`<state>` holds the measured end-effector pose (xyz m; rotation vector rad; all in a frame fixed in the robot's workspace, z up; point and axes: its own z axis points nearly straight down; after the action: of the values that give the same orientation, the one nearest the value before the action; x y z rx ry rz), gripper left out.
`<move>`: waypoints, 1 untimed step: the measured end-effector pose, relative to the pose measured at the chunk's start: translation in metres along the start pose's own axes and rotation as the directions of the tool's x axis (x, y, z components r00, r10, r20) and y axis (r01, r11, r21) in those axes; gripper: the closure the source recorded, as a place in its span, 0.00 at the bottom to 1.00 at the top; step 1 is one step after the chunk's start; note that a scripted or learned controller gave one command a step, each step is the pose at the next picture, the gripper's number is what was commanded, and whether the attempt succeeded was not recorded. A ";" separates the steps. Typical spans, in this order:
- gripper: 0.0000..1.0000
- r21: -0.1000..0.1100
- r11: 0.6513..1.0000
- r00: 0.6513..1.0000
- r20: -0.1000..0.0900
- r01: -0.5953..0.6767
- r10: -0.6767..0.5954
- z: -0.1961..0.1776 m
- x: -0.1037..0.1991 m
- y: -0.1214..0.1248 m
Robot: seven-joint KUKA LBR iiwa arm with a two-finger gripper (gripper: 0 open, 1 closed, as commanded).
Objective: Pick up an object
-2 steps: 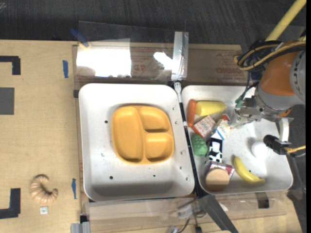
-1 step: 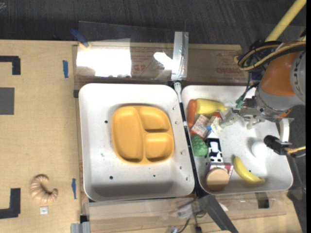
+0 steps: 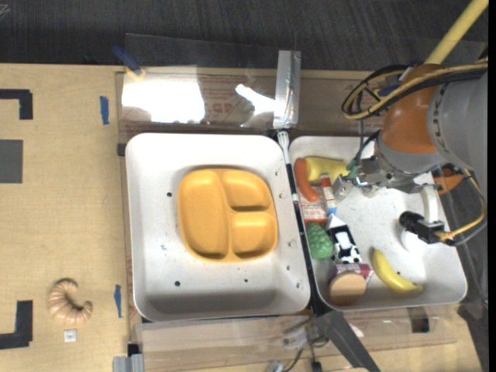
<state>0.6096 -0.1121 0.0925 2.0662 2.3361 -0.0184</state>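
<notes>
Right white bin [image 3: 446, 242] holds a curved yellow banana [image 3: 394, 273]; claw [image 3: 346, 178] state perhaps unreadable.

A pale wooden bench [image 3: 54, 208] with blue tape marks [image 3: 104, 108] meets dark carpet [image 3: 194, 6] above.

Mounted high above the counter [image 3: 54, 208], looking down at a slant. Takes in both white bins: left bin [image 3: 147, 231], right bin [image 3: 442, 239]. Far enough to frame surrounding floor [image 3: 194, 6].
</notes>
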 end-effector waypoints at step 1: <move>0.00 0.001 0.999 0.999 -0.017 0.051 -0.051 0.004 0.016 -0.087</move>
<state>0.5218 -0.1071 0.0880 2.0148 2.3992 -0.0038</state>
